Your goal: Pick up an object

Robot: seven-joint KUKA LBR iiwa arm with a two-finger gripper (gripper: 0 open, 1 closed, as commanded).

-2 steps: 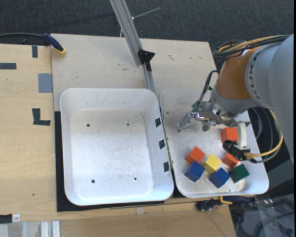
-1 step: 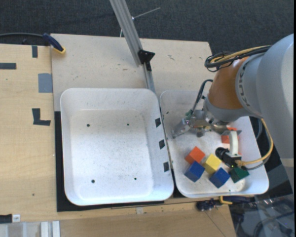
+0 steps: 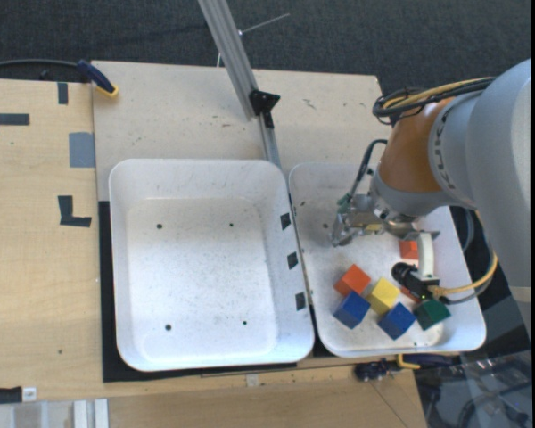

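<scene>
Hand (image 3: 343, 226) hangs low over the far half of the right bin (image 3: 316, 185), and I can't tell its state from this angle. My targets lie nearer and to the right: orange block (image 3: 353, 280), yellow block (image 3: 385, 293), two blue blocks (image 3: 350, 309) and a green block (image 3: 432, 312), bunched close together. Small hard-edged cubes, smooth and matte. Orange sits closest to me, on speckled white plastic.
</scene>
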